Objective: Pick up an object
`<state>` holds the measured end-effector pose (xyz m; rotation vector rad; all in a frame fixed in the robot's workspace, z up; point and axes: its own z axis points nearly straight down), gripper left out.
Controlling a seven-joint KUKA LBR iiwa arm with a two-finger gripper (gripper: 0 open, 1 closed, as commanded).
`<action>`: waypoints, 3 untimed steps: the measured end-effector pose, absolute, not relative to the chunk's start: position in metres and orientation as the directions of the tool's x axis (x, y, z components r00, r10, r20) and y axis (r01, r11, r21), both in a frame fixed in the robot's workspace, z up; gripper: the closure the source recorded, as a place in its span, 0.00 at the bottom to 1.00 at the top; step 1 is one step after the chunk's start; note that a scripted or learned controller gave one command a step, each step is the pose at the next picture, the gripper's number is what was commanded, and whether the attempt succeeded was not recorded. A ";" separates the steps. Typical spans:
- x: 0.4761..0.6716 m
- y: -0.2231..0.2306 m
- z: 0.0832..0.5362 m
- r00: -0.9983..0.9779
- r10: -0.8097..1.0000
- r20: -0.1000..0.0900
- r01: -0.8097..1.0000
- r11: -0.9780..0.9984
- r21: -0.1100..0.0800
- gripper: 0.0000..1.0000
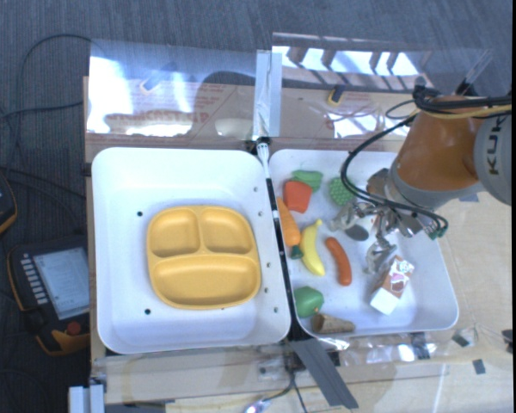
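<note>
Hand [380, 249] over right bin [430, 312], toys crowding left edge

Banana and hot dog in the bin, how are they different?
The banana is yellow; the hot dog is red-orange. The banana looks thicker and curved; the hot dog looks slimmer and straighter. The banana lies nearer the carrot; the hot dog lies nearer the tool. Both lie flat, side by side, in the right bin.

Partial letters "KU" stand on the grey arm [497, 157].
</note>
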<state>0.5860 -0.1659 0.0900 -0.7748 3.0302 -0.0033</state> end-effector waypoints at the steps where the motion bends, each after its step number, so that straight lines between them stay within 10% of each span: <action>1: 0.594 -0.110 0.090 -0.814 -0.580 -0.009 -0.580 0.814 -0.011 0.00; 3: 0.513 -0.099 0.091 -0.898 -0.440 -0.019 -0.440 0.898 -0.010 0.00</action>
